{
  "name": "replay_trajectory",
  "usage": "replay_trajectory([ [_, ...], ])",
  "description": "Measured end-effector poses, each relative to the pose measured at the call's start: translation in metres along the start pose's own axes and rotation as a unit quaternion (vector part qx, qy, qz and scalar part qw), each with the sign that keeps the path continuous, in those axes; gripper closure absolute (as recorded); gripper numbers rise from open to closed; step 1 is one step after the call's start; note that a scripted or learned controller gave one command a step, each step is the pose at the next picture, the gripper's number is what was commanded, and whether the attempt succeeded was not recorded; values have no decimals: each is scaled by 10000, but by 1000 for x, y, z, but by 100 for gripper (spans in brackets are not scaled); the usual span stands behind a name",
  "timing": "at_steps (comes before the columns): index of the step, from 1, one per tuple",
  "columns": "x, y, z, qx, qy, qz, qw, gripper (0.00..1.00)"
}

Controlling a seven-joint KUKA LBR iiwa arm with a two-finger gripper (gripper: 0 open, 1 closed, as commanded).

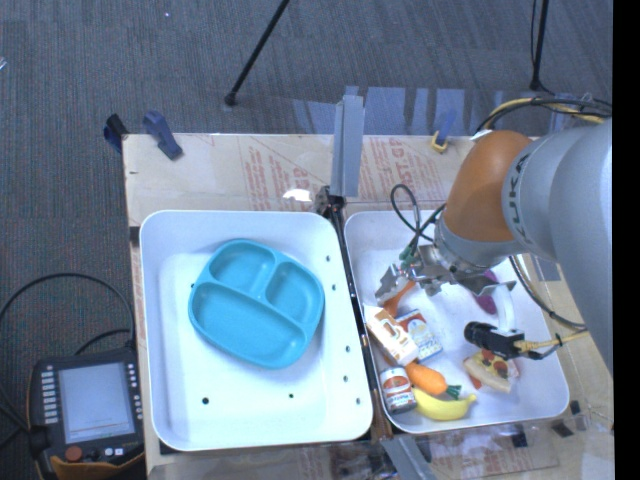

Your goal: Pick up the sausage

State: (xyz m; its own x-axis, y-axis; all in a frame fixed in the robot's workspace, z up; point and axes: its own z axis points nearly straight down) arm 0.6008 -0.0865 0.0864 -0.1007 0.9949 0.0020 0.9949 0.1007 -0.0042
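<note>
Grey metal pincer, grip state unclear, hangs over glossy toy foods beside a smooth blue plate

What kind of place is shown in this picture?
Probably a robotics lab or test cell: a KUKA arm over two white bins, a teach pendant on the carpet, and tripod legs behind the bench.

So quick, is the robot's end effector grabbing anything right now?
End effector: low in the right bin among the toy food; whether it's open, closed or holding something cannot be told.
</note>
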Motion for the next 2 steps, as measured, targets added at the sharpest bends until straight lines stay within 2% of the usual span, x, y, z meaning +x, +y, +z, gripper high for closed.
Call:
replay_trajectory([
  [1,-1,0,-9,3,10,23,10000,100],
  [2,75,16,-100,-11,-6,-764,9971,100],
])
